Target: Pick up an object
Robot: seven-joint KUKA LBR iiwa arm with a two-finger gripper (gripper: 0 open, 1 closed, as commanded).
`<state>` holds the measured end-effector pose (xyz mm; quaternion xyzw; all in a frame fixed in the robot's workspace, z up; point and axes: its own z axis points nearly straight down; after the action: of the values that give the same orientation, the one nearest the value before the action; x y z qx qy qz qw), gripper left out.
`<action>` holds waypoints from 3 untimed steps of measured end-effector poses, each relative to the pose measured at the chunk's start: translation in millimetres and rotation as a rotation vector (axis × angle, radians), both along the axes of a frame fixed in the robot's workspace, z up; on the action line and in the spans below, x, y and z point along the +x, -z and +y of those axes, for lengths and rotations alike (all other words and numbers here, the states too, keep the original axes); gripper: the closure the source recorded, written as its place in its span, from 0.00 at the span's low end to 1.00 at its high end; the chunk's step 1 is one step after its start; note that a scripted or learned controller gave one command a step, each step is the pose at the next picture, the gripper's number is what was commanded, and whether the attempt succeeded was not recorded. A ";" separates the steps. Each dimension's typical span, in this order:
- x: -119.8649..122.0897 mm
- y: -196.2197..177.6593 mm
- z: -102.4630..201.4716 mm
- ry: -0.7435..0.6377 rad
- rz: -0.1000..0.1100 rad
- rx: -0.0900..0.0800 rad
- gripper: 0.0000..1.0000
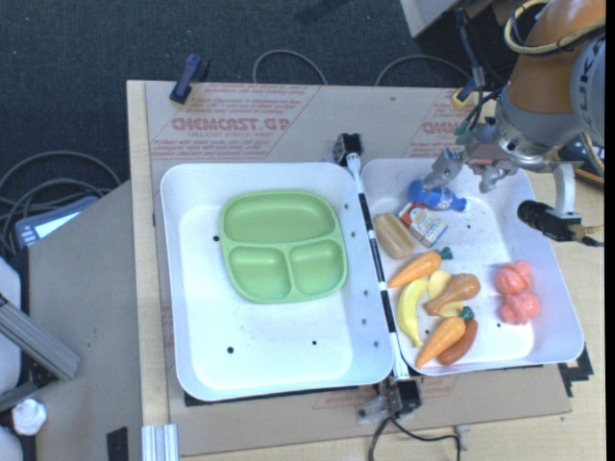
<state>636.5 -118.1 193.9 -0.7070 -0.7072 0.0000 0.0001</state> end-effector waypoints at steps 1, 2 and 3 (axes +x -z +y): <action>27.0 96.3 11.4 0.000 -0.002 -0.001 0.00; -6.1 109.4 21.4 0.001 0.001 0.000 0.00; -66.9 109.5 24.4 0.001 0.000 0.000 0.00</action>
<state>569.6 -93.7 84.4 -0.7074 -0.7068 0.0001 0.0003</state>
